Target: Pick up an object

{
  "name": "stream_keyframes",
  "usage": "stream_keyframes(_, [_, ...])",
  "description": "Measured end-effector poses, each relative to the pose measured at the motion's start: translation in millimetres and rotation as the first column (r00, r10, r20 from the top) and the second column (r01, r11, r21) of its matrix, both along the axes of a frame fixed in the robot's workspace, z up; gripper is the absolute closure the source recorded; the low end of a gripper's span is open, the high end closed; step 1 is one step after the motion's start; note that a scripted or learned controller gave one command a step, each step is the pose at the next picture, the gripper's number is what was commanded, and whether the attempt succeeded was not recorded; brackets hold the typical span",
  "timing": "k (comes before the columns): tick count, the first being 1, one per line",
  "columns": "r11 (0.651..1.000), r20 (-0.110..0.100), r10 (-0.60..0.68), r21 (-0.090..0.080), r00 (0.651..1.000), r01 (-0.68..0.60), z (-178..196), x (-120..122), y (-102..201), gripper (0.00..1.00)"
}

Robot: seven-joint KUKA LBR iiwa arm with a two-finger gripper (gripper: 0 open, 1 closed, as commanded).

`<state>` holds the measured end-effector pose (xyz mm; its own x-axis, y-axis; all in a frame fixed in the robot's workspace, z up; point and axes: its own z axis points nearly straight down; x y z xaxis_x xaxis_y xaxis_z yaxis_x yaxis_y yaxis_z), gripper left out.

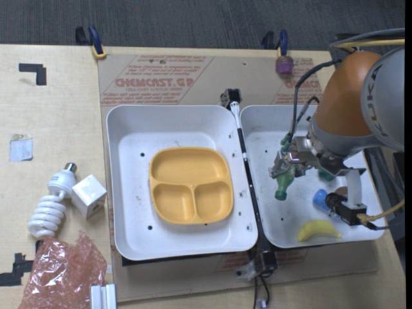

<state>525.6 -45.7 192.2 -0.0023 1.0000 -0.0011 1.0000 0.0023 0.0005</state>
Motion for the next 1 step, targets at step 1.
stream_keyframes(1, [1.0,-0.002,-0.004,0.001,1.0,0.004,-0.2,-48.1,-19.3,1.0])
